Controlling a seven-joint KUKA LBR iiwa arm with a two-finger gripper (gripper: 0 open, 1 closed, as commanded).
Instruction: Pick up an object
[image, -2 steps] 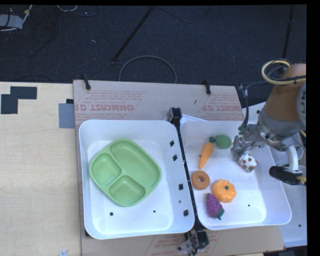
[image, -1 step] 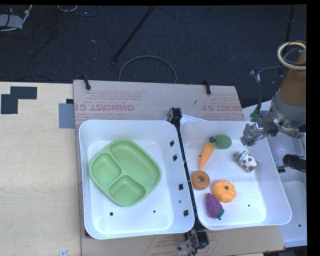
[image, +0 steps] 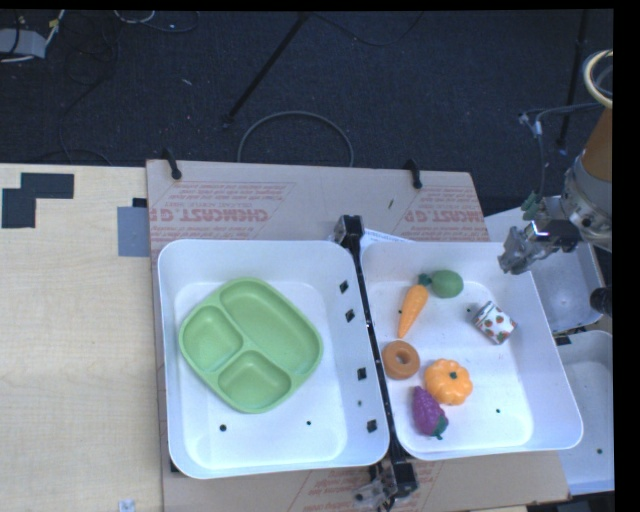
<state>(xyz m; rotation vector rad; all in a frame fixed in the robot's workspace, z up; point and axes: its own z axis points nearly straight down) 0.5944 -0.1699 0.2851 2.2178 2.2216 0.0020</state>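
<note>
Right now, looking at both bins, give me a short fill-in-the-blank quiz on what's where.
1. The green divided plate lies in the ____ bin.
2. The carrot is touching the ____ vegetable at its top end.
3. The orange pumpkin sits just above the ____ grapes.
4. The tool is at the right bin's ____ corner.

Missing words: left; green; purple; upper right

A green divided plate (image: 250, 344) lies in the left white bin (image: 190, 440), left of the frame's centre. Both bins rest on printed cardboard (image: 250, 205). A pale wooden bench surface (image: 70, 350) fills the lower left.
</note>
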